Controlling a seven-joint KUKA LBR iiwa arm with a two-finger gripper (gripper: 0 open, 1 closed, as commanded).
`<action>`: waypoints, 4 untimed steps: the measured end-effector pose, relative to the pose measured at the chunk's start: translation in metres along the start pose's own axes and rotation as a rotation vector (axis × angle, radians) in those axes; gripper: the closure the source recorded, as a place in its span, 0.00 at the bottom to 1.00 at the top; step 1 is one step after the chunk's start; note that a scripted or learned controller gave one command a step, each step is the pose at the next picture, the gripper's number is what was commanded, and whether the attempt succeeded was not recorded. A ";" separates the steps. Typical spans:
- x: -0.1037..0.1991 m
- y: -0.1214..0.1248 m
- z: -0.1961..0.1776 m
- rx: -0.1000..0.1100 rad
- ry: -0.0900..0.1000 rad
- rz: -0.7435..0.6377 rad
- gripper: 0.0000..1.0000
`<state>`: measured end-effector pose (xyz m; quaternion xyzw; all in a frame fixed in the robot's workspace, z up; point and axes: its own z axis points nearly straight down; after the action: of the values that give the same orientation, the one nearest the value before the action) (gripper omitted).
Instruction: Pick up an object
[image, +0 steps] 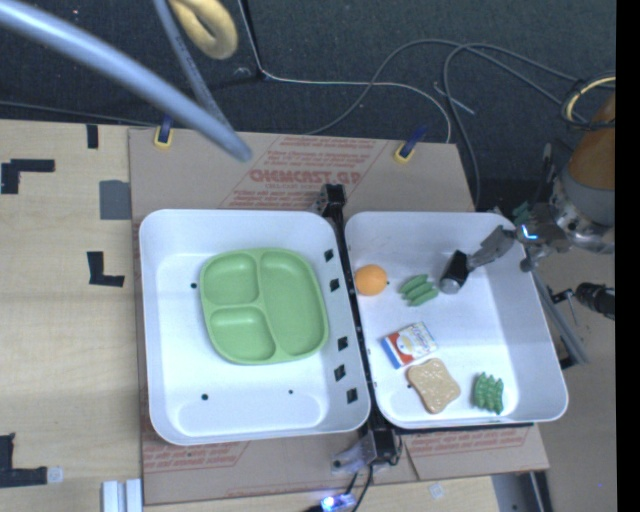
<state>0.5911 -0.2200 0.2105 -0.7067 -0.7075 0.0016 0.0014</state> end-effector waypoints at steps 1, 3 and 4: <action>0.001 -0.002 0.044 0.001 0.000 0.000 0.00; -0.002 -0.008 0.078 -0.002 -0.001 -0.001 1.00; -0.003 -0.006 0.014 -0.009 -0.002 0.000 1.00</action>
<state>0.5846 -0.2235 0.1965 -0.7067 -0.7075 -0.0010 -0.0026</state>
